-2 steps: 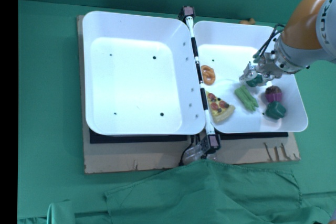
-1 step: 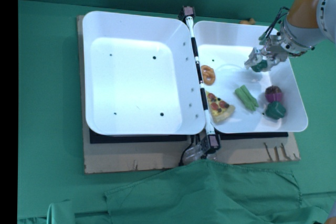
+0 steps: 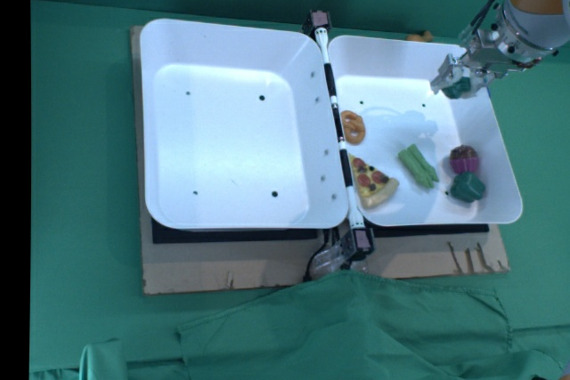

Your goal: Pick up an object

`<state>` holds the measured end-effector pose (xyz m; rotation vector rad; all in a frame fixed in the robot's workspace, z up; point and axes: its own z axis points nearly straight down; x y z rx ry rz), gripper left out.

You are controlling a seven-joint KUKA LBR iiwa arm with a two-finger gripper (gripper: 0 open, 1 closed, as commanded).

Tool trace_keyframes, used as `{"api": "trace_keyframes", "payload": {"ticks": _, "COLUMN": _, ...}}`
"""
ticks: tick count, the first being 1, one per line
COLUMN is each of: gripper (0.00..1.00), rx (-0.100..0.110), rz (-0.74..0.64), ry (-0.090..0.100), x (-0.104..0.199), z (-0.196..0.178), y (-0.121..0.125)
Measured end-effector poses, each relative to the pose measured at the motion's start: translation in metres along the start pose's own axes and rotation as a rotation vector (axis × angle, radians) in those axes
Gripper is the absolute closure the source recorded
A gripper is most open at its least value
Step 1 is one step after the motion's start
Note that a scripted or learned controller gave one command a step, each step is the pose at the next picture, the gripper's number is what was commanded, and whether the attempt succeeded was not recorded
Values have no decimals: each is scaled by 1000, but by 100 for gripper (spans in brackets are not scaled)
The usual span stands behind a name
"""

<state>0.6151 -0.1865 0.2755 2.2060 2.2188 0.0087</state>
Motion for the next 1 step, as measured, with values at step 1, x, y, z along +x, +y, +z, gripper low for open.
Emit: {"api": "trace_keyframes", "payload": {"ticks": 1, "gripper": 100, "rx": 0, "rz": 12, "ry": 0, "x": 1, "z": -68, "y": 3}}
